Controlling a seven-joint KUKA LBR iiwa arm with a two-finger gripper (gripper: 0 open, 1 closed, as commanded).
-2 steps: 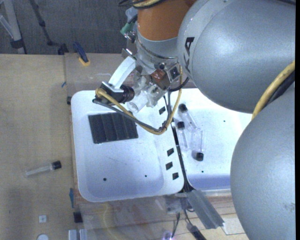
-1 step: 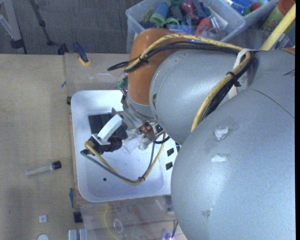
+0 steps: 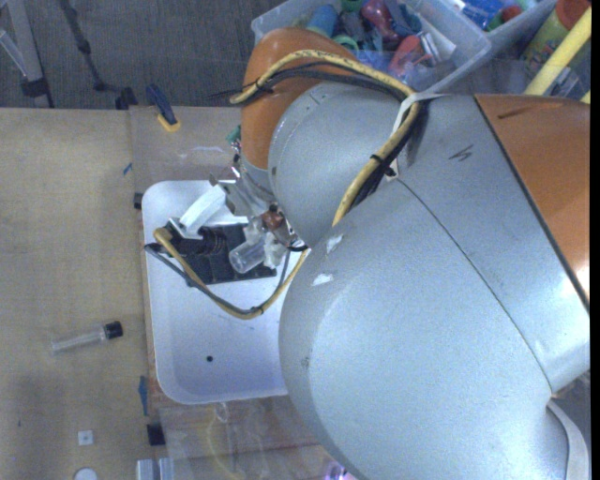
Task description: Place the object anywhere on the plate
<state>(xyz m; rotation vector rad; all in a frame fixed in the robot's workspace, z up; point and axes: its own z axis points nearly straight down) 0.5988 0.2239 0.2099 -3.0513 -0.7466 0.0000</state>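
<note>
- Reaching in from the right, my arm [image 3: 422, 337] lies across the near right of the scene, covering most of the bench there.
- At the near left, the white bin [image 3: 178, 375] has a bare floor but for a small dark speck [image 3: 209, 357], too small to name.
- Left of the bin, out on the bench [image 3: 56, 234], lies a small clear vial with a dark cap [image 3: 87, 337], well apart from my tool.
- Further in, my gripper [image 3: 225, 239] hangs low over the far half of the bin, with a looped yellow cable [image 3: 246, 312] drooping just beneath it.
- From this angle I cannot tell whether it is open or closed, nor whether it grips or touches anything. A clear piece [image 3: 251, 253] and a white piece [image 3: 201, 212] sit at the tool, and each may be part of it or something picked up.
- I cannot tell where the object or the plate is, as my own bulk covers much of the bins.
- I judge this to be the pick-or-carry step, with the placing not yet confirmed. The next move calls for a secure hold, then travel over the plate and a low release.
- Beyond the wrist sits my orange band [image 3: 267, 89]. At the far edge are a blue clamp [image 3: 166, 111] and a clear tub of coloured toys [image 3: 394, 28].
</note>
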